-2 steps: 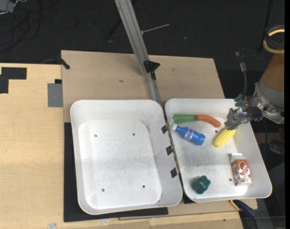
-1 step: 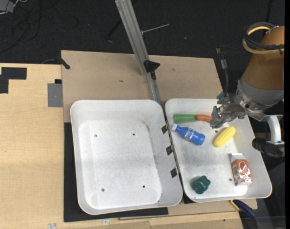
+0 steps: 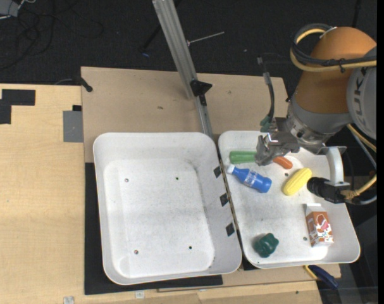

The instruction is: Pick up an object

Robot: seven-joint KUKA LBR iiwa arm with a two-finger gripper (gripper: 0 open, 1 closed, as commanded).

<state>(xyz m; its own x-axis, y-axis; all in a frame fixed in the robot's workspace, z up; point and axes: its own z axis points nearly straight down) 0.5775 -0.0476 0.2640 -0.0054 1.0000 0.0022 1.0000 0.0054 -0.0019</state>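
Observation:
The right bin point(image 3: 286, 252) holds a blue bottle point(image 3: 252, 179), a green tube point(image 3: 242, 157), an orange piece point(image 3: 283, 163), a yellow corn-like toy point(image 3: 297, 181), a small red and white carton point(image 3: 319, 227) and a dark green lump point(image 3: 266, 244). My gripper point(image 3: 265, 156) hangs low over the bin's far end, between the green tube and the orange piece, just above the blue bottle. Nothing shows between its fingers.
The left bin point(image 3: 116, 170) lies beside the right one, with black clips point(image 3: 224, 199) along the shared edge. A slanted metal rail point(image 3: 179, 46) rises behind the bins. The arm's grey and orange body point(image 3: 334, 75) looms over the right bin's far right corner.

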